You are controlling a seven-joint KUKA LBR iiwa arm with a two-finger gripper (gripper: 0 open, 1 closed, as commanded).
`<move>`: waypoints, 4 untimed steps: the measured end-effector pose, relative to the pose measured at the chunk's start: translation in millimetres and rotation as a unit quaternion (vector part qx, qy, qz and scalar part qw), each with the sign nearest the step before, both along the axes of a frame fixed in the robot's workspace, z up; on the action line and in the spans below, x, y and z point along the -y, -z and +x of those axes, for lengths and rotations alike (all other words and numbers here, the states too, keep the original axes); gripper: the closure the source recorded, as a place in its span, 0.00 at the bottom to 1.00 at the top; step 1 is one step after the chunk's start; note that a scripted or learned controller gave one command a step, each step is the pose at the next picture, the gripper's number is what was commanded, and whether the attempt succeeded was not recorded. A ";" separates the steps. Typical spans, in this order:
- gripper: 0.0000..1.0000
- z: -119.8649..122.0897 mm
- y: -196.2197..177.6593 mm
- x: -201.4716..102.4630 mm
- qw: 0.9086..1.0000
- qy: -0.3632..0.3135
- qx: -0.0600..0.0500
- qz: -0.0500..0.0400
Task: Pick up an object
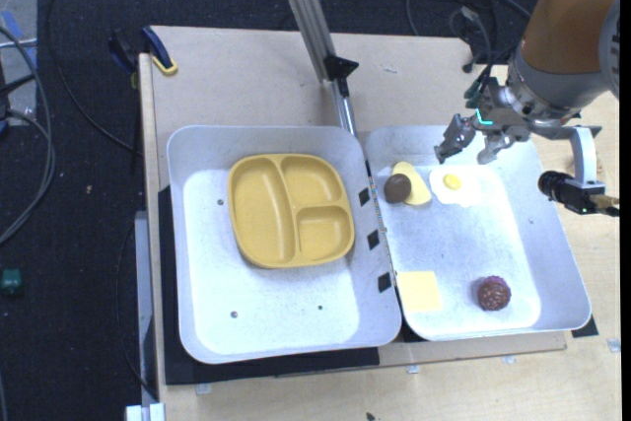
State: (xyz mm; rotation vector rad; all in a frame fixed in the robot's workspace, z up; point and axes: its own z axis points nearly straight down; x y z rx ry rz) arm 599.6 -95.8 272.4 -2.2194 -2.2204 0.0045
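Observation:
My gripper (pixel 471 146) hangs open over the back of the right bin (pixel 537 242), with nothing between its fingers. Just below it lies a white fried egg with a yellow yolk (pixel 455 183). To the egg's left sit a brown round piece (pixel 396 187) and a yellow wedge (pixel 418 185), touching each other. A flat yellow square (pixel 418 290) lies near the bin's front left. A dark red ball (pixel 493 293) rests near the front right.
The left bin (pixel 197 311) holds a yellow divided plate (pixel 292 209). A metal pole (pixel 308 0) slants up from between the bins at the back. Black clips (pixel 375 237) line the seam between the bins.

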 end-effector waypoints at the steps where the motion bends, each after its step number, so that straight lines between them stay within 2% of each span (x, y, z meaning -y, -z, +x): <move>1: 0.00 0.7 -1.6 0.0 1.000 0.000 0.002 0.000; 3: 0.00 0.7 85.1 -3.1 1.000 0.001 0.000 0.000; 4: 0.00 4.5 133.8 4.5 1.000 0.001 0.000 0.000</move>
